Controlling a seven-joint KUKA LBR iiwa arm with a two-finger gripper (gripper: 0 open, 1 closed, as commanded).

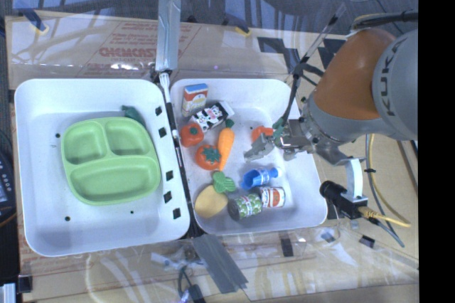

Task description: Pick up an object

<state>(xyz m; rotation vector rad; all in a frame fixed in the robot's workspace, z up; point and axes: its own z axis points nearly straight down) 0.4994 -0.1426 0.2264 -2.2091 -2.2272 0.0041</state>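
— So why is the gripper [259, 145] low in the right bin [302, 213]?

— Likely to reach the toys crowded there: carrot [225, 143], tomato [208, 157], blue bottle [259, 176], can [256, 203]. A small orange piece [260, 131] sits just beside it.

— Holding anything?

— Nothing visible between its fingers; they look parted, though it's blurry.

— And the left bin [32, 173]?

— It carries the green tray [110, 159].

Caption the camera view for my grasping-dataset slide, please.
KUKA arm's pincer hovers over toy groceries in the right bin; green divided plate fills the left bin.
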